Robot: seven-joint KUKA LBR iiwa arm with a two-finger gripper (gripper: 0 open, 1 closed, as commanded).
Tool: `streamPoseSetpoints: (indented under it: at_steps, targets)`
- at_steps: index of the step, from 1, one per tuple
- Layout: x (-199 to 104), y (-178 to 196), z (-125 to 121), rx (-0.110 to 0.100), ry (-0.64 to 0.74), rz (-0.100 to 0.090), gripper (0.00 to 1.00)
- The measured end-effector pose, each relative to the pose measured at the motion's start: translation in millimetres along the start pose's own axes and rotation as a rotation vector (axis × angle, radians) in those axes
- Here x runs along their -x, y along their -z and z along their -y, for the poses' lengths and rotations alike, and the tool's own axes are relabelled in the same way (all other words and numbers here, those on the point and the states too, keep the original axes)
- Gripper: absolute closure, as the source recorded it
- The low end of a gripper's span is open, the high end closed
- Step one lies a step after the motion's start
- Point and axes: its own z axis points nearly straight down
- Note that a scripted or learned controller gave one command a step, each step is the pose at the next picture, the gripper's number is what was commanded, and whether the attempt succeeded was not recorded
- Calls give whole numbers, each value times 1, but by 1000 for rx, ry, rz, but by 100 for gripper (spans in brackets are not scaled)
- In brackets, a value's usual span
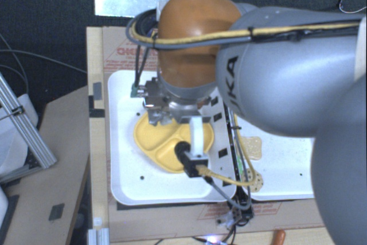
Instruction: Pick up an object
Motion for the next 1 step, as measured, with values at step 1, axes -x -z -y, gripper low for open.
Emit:
streamPoseSetpoints:
  at_steps: [1]
  targets:
    - [4, 15, -2, 7, -6, -2, 100]
